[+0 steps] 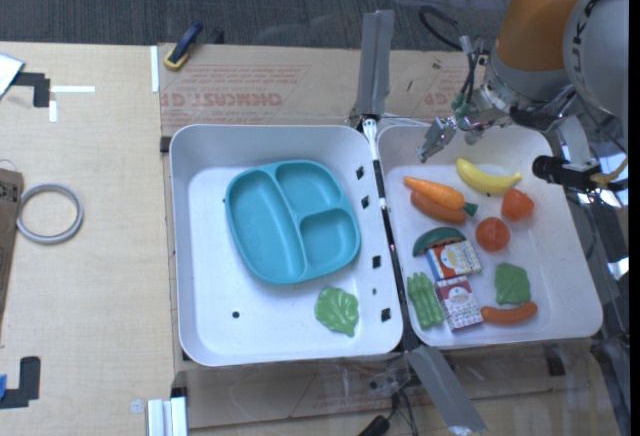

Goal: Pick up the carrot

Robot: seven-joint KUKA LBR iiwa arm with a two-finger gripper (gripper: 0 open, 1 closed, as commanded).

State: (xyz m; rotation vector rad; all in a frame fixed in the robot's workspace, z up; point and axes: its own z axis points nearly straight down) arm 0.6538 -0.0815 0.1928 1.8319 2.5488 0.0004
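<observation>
Camera view from above, nearest items first. At the right white bin's [590, 324] front lie a long orange-red sausage-shaped toy [508, 313], a small red-and-white carton [458, 301], a bundle of green beans [424, 301] and a green leafy toy [513, 282]. Mid-bin sit a red tomato [492, 234] and the orange carrot with green tip [439, 196], beside a yellow banana [487, 175]. The left white bin [185, 254] holds a blue three-section plate [292, 220] and a green lettuce piece [338, 310]. At the right bin's far edge the metal two-finger gripper [440, 136] hovers, fingers slightly parted, gripping nothing.
</observation>
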